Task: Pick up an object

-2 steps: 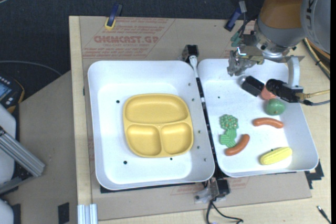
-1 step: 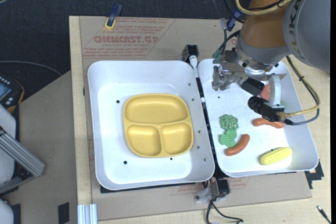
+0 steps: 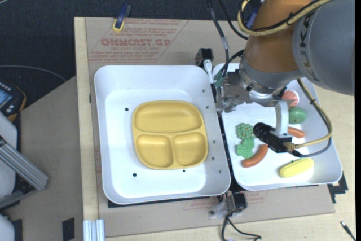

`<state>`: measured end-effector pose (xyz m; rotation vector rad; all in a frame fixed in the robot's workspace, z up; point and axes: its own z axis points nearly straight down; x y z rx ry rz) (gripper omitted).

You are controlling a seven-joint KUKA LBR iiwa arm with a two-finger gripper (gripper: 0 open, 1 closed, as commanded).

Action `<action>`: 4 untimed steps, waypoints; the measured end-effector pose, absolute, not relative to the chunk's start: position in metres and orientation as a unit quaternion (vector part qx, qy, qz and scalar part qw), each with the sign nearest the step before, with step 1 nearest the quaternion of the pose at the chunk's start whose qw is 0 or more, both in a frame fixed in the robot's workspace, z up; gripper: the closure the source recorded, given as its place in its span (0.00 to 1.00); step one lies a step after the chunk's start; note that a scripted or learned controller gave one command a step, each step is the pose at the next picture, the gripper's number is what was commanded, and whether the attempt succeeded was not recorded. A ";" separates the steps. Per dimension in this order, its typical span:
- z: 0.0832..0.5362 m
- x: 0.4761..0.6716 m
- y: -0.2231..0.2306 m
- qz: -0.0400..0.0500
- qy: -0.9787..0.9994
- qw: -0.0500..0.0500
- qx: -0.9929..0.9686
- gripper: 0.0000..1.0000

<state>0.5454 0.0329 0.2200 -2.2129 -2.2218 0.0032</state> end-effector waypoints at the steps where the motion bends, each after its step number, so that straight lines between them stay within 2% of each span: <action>1: 0.216 0.544 0.046 0.001 -0.708 0.002 -0.706 1.00; 2: 0.216 0.553 0.047 -0.001 -0.707 0.000 -0.707 1.00; 4: 0.230 0.555 0.035 -0.001 -0.707 -0.001 -0.707 1.00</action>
